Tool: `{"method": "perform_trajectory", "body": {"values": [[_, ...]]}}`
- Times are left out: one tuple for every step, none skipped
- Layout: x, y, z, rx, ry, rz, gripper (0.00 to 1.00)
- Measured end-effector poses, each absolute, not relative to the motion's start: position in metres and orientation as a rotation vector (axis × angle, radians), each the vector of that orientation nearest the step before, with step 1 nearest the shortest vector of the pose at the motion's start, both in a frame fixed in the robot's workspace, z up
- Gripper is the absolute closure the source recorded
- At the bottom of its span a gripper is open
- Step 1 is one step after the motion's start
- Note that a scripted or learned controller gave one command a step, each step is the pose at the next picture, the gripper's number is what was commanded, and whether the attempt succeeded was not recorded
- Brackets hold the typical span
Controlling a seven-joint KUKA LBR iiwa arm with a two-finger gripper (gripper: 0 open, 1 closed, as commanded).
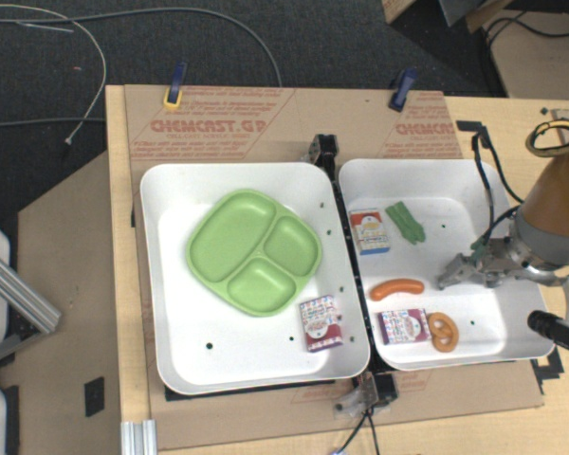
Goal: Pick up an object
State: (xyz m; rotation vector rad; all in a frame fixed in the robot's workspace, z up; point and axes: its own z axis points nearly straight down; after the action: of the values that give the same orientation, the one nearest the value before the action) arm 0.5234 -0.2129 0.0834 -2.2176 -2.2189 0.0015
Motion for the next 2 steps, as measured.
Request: {"method": "perform_trajectory", "body": {"values": [[0.525,-0.213,0.096,-2.221,-2.221,-0.002,1.00],[0.536,-0.213,0.149,-2.224,-2.228,-0.004,1.00]]}}
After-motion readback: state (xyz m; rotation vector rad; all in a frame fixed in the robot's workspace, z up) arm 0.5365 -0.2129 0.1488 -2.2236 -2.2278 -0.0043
